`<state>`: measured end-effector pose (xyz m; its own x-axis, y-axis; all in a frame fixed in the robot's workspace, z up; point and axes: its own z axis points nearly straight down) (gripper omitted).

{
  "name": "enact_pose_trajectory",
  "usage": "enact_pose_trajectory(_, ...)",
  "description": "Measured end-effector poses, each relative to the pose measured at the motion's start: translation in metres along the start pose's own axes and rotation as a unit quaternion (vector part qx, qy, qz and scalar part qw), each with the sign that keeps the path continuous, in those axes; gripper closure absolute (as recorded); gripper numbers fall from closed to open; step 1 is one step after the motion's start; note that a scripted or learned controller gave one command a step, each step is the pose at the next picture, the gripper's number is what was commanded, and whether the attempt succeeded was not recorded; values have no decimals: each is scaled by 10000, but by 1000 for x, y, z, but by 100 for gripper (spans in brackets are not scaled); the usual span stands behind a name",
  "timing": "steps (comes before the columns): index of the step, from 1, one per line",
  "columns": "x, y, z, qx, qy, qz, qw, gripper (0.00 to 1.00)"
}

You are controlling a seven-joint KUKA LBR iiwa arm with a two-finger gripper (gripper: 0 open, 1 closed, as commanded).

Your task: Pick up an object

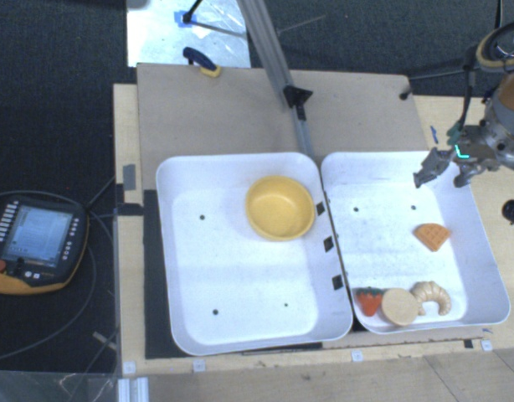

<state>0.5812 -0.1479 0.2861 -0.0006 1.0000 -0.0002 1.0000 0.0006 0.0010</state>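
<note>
Your gripper (445,174) hangs over the right bin's (391,187) far right corner, its two fingers spread and nothing between them. The nearest thing to pick, an orange waffle-like wedge (431,236), lies on the bin floor toward the near side of the jaws, well apart from them. Along the near edge you see a red-and-green vegetable toy (369,301), a tan disc (399,306) and a croissant (432,296). A yellow bowl (280,208) sits at the left bin's (190,249) far right.
</note>
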Motion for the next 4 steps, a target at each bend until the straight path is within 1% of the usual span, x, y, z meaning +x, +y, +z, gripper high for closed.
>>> enact_pose_trajectory(1, 0, 0, 0, 1, 0, 0, 10000, 0)
enact_pose_trajectory(3, -13, -12, 93, 20, 3, 4, 10000, 0)
enact_pose_trajectory(4, -8, -16, 136, 19, 4, 0, 10000, 0)
